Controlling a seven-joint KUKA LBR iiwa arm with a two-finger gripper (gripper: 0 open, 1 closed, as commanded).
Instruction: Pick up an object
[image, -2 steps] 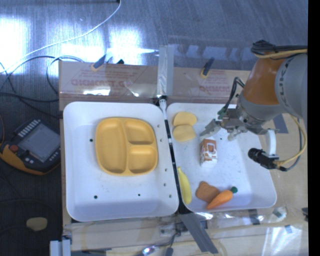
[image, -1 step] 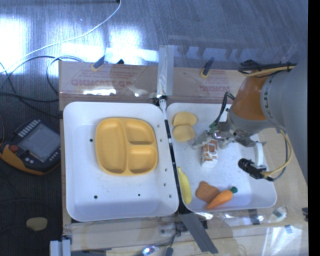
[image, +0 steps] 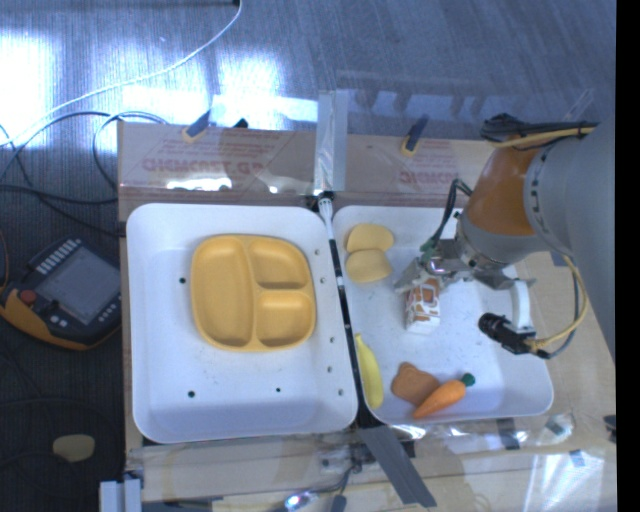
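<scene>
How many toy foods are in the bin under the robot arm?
5: two round yellow pieces at the top left, a banana along the left wall, a brown piece and a carrot at the bottom. The arm may hide more.

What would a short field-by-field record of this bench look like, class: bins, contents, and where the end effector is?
left bin: holds a yellow divided tray
right bin: holds two yellow rounds, a small carton, a banana, an orange cookie-like piece, a carrot
end effector: directly above the carton's top, in the right bin
grasp: cannot be judged from this view
arm: enters from the right
</scene>
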